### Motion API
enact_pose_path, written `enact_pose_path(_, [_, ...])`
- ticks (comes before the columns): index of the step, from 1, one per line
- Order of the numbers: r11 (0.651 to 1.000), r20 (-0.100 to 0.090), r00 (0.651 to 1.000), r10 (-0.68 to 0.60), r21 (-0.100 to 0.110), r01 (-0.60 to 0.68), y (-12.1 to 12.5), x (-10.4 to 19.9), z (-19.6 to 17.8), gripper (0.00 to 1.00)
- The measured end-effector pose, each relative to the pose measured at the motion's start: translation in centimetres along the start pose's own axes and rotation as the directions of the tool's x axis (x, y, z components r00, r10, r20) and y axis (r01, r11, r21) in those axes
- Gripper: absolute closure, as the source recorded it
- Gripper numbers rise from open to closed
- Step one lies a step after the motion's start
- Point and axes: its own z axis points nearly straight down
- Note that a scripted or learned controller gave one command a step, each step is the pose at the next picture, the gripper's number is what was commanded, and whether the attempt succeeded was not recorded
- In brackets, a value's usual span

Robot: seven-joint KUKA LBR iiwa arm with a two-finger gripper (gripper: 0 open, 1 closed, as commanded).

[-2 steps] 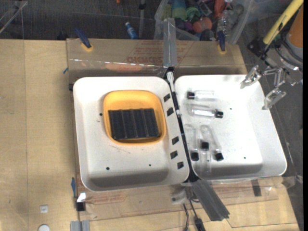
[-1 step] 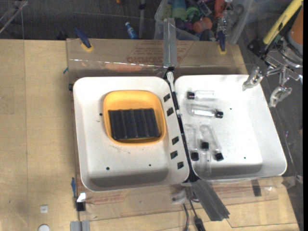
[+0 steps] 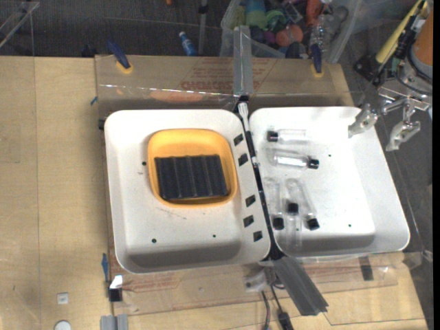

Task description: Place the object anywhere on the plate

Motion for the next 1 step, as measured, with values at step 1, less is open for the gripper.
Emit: enact_pose_path(1, [0.948,0.001,0.948,-0.319,-0.002,0.319,0.03,-0.01,0.22,0.00])
